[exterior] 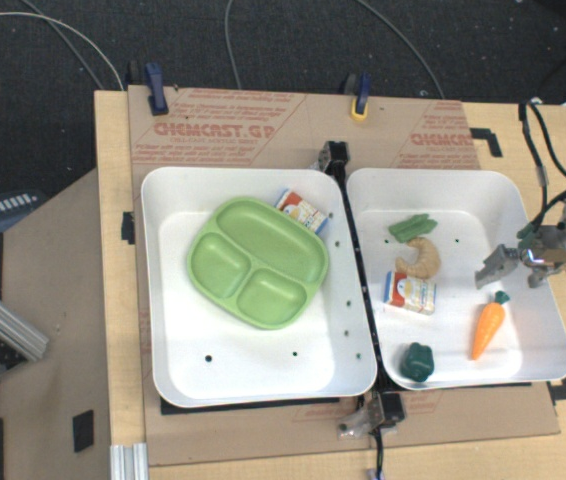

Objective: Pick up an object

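Currently: small orange plastic carrot (487, 328) lying in right white bin (463, 186), near its right wall, long axis roughly top-to-bottom in view, green tip up. Just below and slightly left of fingers (496, 264), spread apart, pinching nothing. Nearest candidate. Further left: tan curved toy (424, 258), dark green lump (418, 361).
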Controlling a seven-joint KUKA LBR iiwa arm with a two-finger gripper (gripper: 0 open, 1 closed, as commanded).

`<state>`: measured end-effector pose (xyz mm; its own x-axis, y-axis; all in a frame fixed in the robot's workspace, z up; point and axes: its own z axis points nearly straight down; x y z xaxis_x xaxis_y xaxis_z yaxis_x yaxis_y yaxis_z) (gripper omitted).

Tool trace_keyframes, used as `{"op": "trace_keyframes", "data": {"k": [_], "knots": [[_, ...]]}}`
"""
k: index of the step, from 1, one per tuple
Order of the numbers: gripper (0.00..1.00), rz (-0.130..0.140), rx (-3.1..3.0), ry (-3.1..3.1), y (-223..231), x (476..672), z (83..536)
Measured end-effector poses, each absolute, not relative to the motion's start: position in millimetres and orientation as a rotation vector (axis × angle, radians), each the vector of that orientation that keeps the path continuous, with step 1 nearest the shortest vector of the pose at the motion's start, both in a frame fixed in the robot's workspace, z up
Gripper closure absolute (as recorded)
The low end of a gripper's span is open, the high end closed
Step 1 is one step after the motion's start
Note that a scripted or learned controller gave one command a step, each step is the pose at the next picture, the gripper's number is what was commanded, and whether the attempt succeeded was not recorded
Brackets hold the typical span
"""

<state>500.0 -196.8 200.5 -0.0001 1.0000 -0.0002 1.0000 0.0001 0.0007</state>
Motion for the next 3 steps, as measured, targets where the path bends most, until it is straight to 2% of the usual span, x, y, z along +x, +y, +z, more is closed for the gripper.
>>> {"op": "trace_keyframes", "data": {"k": [1, 2, 3], "knots": [[1.0, 0.002, 2.22, 2.22, -197, 500.3, 211], [1.0, 0.004, 2.214, 2.227, -146, 539.8, 229], [1.0, 0.002, 2.216, 2.224, -118, 574.7, 244]]}}
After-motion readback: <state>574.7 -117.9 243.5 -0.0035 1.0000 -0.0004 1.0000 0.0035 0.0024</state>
